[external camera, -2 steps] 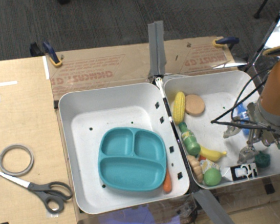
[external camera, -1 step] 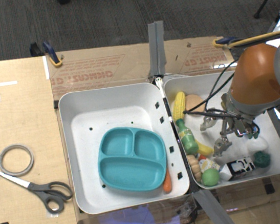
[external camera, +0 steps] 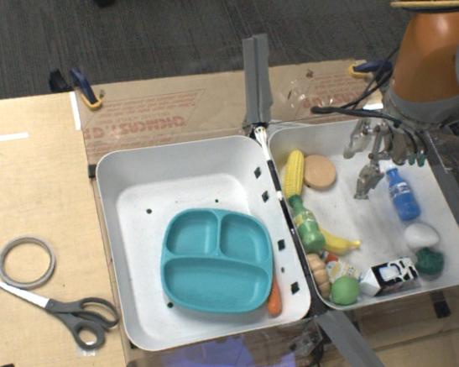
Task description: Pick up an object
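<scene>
- Taking the right-hand shallow white bin [external camera: 450, 215] as the landmark: along its near wall lie a green ball [external camera: 344, 290], a small black-and-white box [external camera: 392, 274], a dark green round lump [external camera: 429, 261] and a white egg-shaped piece [external camera: 421, 235].
- Against its left wall sit a green bottle [external camera: 308, 228], a yellow toy banana [external camera: 337, 241] and a yellow corn cob [external camera: 293, 173].
- Towards its far wall lies a tan round disc [external camera: 320, 171].
- Near its right wall lies a blue plastic bottle [external camera: 401, 195].
- The metal pincer [external camera: 370, 180] hangs over the bin's far middle, just left of the blue bottle, fingers parted and gripping nothing.
- Left of this bin, the second white bin [external camera: 127, 235] holds a teal divided plate [external camera: 217, 259].
</scene>
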`<action>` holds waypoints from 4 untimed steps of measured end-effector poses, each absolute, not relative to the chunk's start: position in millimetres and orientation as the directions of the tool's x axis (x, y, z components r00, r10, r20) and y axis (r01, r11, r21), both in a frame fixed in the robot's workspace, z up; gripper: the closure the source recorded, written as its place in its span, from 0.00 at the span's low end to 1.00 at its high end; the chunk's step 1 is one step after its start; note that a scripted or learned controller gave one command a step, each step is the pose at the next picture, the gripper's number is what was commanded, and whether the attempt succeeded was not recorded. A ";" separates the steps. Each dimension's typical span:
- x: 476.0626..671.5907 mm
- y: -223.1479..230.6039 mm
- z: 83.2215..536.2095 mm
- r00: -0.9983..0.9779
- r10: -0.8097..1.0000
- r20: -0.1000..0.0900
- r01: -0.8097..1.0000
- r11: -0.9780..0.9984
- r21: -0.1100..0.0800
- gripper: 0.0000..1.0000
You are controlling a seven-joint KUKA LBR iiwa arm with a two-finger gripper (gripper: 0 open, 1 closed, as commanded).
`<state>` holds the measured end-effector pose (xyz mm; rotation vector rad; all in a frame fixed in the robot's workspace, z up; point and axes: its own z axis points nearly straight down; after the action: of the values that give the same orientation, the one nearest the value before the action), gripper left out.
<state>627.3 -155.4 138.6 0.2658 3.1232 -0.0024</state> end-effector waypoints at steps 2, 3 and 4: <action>574.8 -222.0 92.8 -0.992 0.125 -0.004 0.125 0.992 0.000 0.00; 546.4 -221.6 92.3 -0.997 0.073 -0.002 0.073 0.997 0.000 0.00; 548.1 -220.8 102.1 -0.998 0.070 -0.007 0.070 0.998 -0.001 1.00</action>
<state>548.1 -220.8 102.1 0.1093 3.1332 -0.0021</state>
